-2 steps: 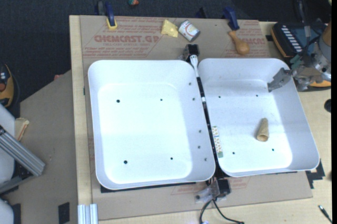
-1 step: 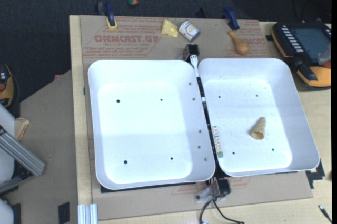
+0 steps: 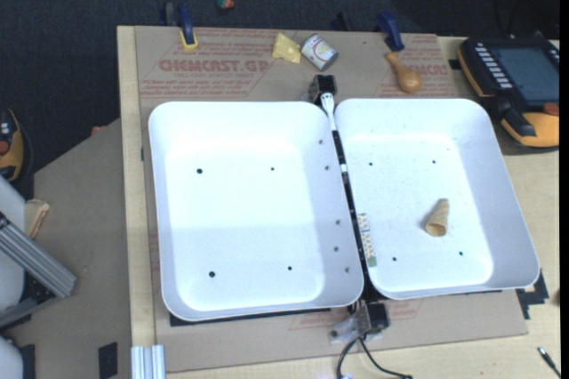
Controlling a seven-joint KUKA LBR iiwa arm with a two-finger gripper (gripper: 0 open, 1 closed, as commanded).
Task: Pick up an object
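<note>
A small tan cone-shaped object (image 3: 436, 218) lies in the right white bin (image 3: 480, 124), toward its lower right part. The left white bin (image 3: 169, 128) stands beside it.
On the board behind the bins lie a yellow wedge (image 3: 286, 49), a small white and grey can (image 3: 318, 52) and a wooden pear-shaped piece (image 3: 404, 73). Blue clamps (image 3: 186, 24) hold the board's back edge. A teach pendant (image 3: 520, 79) rests at the right.
</note>
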